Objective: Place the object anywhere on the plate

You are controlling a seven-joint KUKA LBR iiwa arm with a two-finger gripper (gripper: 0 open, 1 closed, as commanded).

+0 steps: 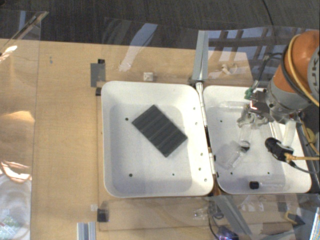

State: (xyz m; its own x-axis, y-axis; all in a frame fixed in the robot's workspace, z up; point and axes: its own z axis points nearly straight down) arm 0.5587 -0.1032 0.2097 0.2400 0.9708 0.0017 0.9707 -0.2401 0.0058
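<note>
Dark grey ribbed plate (159, 130) lying flat in the left bin (116, 134), turned diagonally. Gripper (243, 145) hanging over the right bin (300, 184), fingers too pale to read (open or clenched, cannot tell); object not made out
</note>
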